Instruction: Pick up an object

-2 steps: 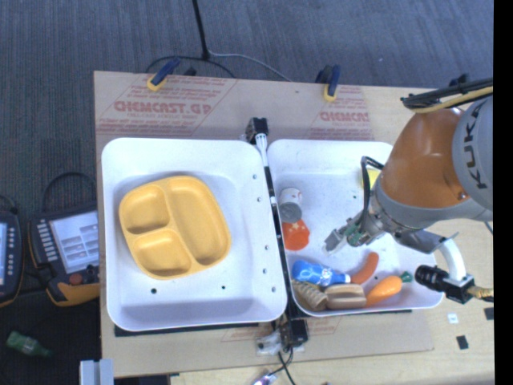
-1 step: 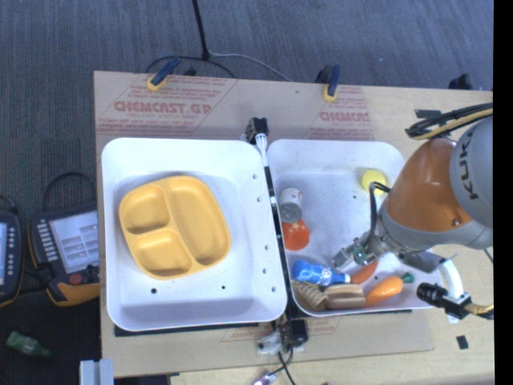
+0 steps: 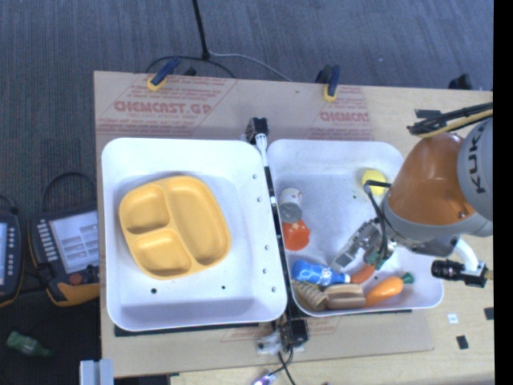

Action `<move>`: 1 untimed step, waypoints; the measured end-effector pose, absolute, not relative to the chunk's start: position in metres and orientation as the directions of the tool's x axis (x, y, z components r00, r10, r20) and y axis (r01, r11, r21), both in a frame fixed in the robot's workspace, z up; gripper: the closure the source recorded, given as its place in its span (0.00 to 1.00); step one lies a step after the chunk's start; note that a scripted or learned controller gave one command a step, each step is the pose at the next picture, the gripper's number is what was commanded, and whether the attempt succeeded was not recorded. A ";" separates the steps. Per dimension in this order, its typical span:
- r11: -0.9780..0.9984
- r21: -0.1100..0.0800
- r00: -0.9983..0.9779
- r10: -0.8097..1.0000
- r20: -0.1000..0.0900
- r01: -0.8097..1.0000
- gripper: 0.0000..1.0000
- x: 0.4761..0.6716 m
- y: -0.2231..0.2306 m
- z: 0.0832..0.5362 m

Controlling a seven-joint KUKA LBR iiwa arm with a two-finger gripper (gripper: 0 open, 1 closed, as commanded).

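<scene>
My gripper (image 3: 359, 251) reaches down into the right bin (image 3: 337, 155), its tip low over the bin floor just above the objects at the front. Close below it lie a blue bottle (image 3: 314, 273), an orange carrot (image 3: 385, 289), a brown bread-like piece (image 3: 341, 297) and a small red piece (image 3: 362, 273). An orange-red cup (image 3: 296, 234) and a grey-capped can (image 3: 288, 207) lie near the bin's left wall. A yellow ball (image 3: 373, 179) peeks out from behind the arm's orange band (image 3: 429, 184). Nothing is visibly held.
The left bin (image 3: 128, 303) holds a yellow divided plate (image 3: 172, 224). Blue and yellow clamps (image 3: 329, 84) hold the board's far edge. A pendant (image 3: 68, 243) and cables lie off the bench at the left.
</scene>
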State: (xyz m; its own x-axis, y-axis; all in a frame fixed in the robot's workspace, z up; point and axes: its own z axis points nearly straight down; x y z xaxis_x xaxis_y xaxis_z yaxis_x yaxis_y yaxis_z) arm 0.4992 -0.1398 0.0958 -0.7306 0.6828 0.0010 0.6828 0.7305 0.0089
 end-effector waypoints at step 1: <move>0.880 0.016 -0.880 0.474 -0.023 0.474 1.00 0.495 -0.160 0.096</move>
State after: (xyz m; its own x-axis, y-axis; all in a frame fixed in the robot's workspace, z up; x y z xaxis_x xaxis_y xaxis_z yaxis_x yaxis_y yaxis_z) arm 0.4950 -0.1603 0.0963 -0.8800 0.4744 -0.0235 0.4741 0.8803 0.0162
